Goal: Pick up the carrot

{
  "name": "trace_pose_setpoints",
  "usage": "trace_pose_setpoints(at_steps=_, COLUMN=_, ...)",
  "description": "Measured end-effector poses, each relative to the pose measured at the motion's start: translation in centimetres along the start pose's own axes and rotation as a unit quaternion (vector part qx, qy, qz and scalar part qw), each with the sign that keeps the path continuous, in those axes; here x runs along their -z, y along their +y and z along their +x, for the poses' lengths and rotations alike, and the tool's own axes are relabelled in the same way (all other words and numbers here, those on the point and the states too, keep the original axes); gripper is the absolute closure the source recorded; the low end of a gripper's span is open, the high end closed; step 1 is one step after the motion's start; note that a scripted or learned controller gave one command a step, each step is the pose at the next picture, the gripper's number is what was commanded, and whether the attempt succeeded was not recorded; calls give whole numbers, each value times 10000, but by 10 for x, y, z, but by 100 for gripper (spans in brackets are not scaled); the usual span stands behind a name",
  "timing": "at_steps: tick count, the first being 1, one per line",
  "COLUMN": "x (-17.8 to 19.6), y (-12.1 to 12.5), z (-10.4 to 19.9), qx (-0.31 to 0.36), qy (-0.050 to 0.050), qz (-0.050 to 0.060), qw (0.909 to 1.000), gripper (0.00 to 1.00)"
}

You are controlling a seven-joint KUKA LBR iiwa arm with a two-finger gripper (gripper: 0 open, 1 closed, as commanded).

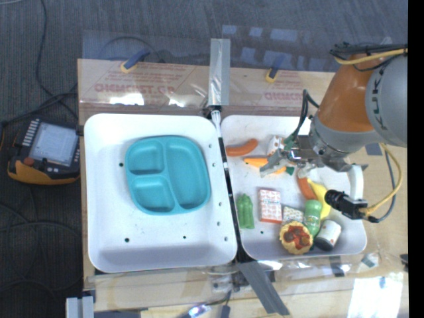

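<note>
Here the left bin (99,197) carries a teal divided plate (167,173) near its middle, with bare white floor around it. In the right bin (248,240), a carrot (241,147) lies near the far left corner, its long axis running roughly left to right, slightly tilted; which end is the tip I cannot tell. Open floor lies far of it. The gripper (283,158) hovers just right, fingers apart over orange pieces. Dark carpet surrounds the bench.

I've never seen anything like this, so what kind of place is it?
Most likely a robot test lab. A grey and orange arm reaches over two white bins on a taped bench. One bin holds toy food, and a handheld controller lies on the carpet among cables.
</note>
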State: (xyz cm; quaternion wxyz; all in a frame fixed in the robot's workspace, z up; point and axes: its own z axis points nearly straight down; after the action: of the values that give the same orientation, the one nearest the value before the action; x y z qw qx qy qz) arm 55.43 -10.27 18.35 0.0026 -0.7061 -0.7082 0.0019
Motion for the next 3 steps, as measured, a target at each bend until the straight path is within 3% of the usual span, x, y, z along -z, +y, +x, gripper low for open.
trace_pose_setpoints(at_steps=1, x=-94, y=76, z=6, qx=-171, qy=-26, qz=-92, qw=9998, gripper=0)
trace_pose_setpoints(at_steps=2, x=-86, y=77, z=8, qx=-167, qy=-5, qz=-80, qw=9998, gripper=100)
trace_pose_setpoints(at_steps=3, x=-2, y=96, z=75, qx=-352, qy=-16, qz=-4, qw=9994, gripper=100)
